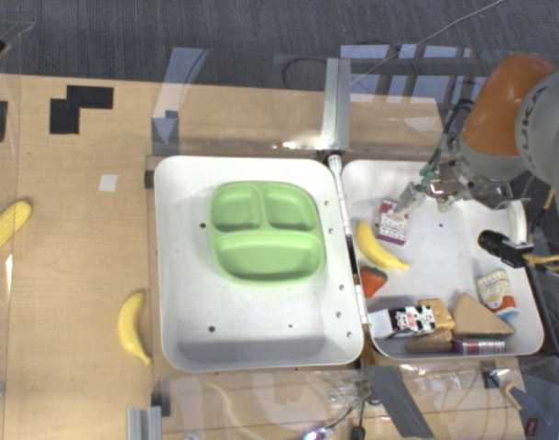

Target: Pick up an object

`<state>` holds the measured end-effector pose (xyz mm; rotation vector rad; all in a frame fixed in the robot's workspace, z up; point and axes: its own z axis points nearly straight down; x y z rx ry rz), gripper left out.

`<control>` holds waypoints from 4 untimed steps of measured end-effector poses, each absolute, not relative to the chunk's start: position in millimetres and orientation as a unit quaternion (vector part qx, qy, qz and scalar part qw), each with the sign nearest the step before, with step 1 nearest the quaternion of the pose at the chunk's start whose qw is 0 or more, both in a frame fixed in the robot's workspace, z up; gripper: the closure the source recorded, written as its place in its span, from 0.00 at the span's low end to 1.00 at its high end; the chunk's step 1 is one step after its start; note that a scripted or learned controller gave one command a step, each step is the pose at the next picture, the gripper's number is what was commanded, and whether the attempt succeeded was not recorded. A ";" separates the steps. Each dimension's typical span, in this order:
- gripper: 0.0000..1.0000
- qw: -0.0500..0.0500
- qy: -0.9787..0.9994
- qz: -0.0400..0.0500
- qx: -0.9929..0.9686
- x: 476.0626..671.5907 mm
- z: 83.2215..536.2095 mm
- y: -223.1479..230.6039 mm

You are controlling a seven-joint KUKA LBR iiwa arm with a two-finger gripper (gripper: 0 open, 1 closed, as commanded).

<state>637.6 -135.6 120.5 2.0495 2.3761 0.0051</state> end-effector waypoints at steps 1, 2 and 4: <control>0.00 0.005 0.806 0.004 0.592 626.5 89.7 -88.9; 0.00 0.004 0.802 0.003 0.597 662.2 204.3 -69.9; 0.00 0.006 0.831 0.004 0.557 591.4 90.4 -99.0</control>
